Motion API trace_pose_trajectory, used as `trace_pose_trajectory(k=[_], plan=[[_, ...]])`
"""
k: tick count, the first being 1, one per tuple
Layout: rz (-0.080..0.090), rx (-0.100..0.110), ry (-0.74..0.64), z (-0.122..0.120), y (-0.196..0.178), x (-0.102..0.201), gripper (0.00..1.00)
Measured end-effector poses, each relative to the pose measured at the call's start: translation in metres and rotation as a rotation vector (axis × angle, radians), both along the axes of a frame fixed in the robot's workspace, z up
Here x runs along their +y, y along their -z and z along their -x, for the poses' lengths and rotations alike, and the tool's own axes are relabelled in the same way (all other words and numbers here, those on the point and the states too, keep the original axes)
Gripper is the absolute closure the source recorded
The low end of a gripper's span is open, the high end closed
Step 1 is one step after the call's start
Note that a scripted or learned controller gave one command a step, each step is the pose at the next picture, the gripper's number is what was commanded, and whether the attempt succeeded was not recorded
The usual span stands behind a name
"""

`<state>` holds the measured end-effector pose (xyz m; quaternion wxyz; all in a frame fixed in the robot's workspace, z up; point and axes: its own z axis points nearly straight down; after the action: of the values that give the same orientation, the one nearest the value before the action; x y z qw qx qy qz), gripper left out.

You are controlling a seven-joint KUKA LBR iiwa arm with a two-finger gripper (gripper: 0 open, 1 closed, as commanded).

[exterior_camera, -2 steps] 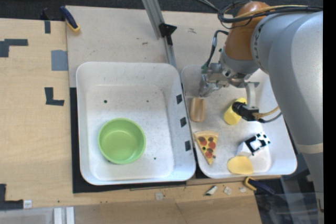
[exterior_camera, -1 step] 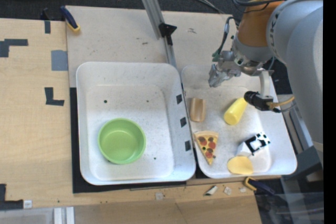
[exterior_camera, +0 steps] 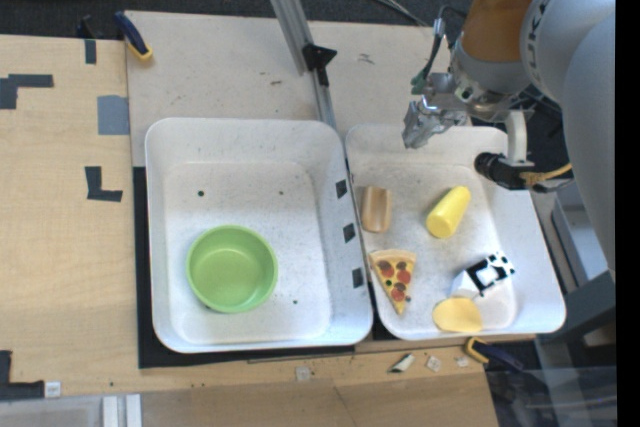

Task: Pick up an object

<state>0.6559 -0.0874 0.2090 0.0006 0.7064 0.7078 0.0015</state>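
Note:
My gripper (exterior_camera: 420, 129) hangs over the far edge of the right bin (exterior_camera: 535, 255), above its back left part, with nothing visible between its fingers. Below it in that bin lie a tan bread piece (exterior_camera: 375, 208), a yellow cylinder (exterior_camera: 447, 212), a pizza slice toy (exterior_camera: 394, 278), a yellow lemon-like piece (exterior_camera: 458, 316) and a white block with a black-and-white tag (exterior_camera: 486, 275). A green bowl (exterior_camera: 232, 268) sits in the left bin (exterior_camera: 170, 165).
A slanted grey metal pole (exterior_camera: 290, 10) runs from the top down to the gap between the bins. The grey arm with its orange band (exterior_camera: 510, 10) fills the upper right. A blue-and-yellow clamp (exterior_camera: 132, 35) lies at the bench's far left corner.

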Motion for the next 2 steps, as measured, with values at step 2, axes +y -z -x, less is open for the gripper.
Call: trace_pose_trajectory(k=[2], plan=[[0.000,0.010,0.000,0.041,-0.024,0.042,1.00]])
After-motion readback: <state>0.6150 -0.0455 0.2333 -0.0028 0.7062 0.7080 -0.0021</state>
